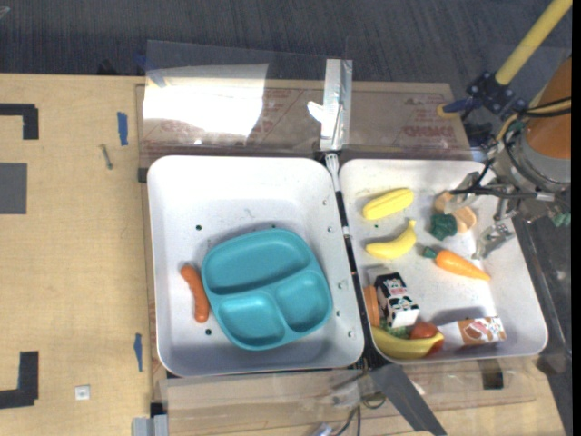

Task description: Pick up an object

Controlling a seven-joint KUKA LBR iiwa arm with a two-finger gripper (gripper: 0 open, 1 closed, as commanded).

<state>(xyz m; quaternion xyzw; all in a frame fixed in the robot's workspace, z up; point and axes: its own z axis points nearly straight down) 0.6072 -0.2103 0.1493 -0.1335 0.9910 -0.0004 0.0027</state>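
Wooden bench [64, 243], two white bins [172, 189]

Two bins are set side by side on the bench. In the left bin [172, 189] a divided tray [265, 286] is placed centrally, with a sausage [195, 292] just left of it. In the right bin [531, 321] a corn cob [388, 203] is laid behind a banana [393, 242]; a carrot [458, 263] is found right of them, and a carton [398, 300] nearer the front.

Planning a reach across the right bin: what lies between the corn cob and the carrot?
In the camera view, the small banana lies between the corn cob and the carrot, nearer the cob; bare bin floor fills the rest.
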